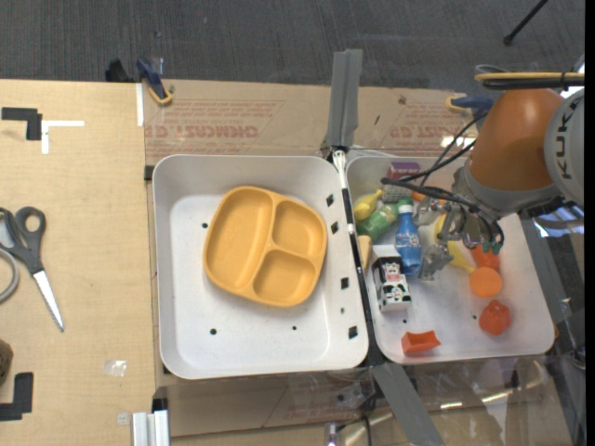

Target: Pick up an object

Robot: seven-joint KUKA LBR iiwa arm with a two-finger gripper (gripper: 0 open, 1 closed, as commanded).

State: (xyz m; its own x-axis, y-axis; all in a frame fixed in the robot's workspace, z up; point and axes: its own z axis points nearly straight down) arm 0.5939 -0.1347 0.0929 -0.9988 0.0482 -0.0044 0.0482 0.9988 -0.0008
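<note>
My gripper [459, 246] hangs over the middle of the right bin [537, 340], under the orange-banded wrist. It looks open, and I see nothing between its fingers. One grey finger [434, 260] is right beside a blue bottle [407, 237]. Just right of the gripper lie an orange ball [486, 282] and a red-orange fruit [495, 318]. A black-and-white cow-print carton [392, 284] lies left of it. A green toy [379, 216] and a yellow piece [368, 203] sit at the bin's far left. A red wedge [420, 342] rests near the front wall.
The left bin [177, 333] holds a yellow divided plate [266, 245]. A purple item [403, 168] sits at the right bin's back wall. Scissors [35, 258] lie on the bench at far left. A grey divider post [344, 100] stands behind the bins.
</note>
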